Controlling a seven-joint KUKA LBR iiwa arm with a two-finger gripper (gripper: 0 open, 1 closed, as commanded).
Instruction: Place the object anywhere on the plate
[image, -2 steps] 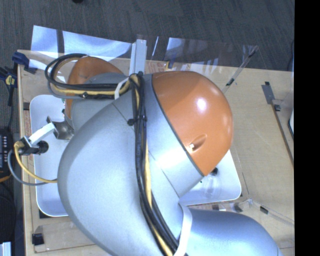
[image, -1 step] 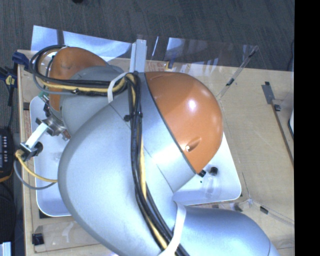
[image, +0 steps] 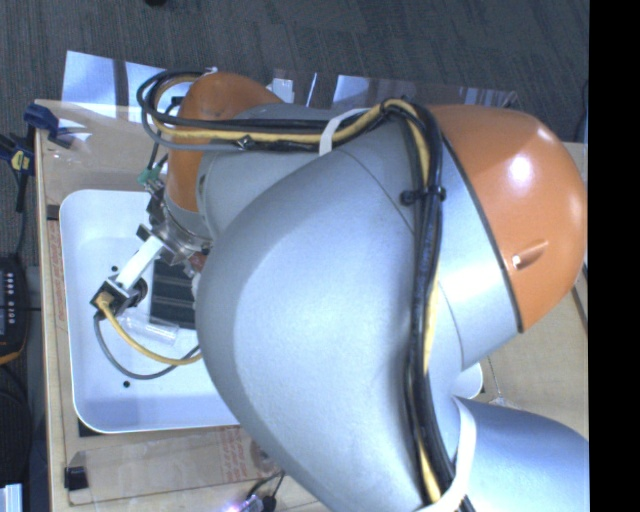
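Note:
The grey arm (image: 380, 300) with its orange band (image: 520, 200) reaches across from the right and covers most of the bench. Its wrist comes down into the left white bin (image: 85, 250). The dark gripper (image: 170, 298) hangs low over that bin's floor, near its middle. A small bracket (image: 115, 295) on a white strut sticks out to the gripper's left. Yellow and black cables (image: 140, 350) loop under it onto the bin floor. The arm hides whatever lies beneath and to the right of the gripper.
The bin's left wall and near-left corner (image: 100, 410) show bare white floor. Wooden bench edge (image: 150, 460) runs along the front. A blue clamp (image: 40, 118) sits at the bench's far left corner. A white sliver of rim (image: 470, 380) peeks out under the arm.

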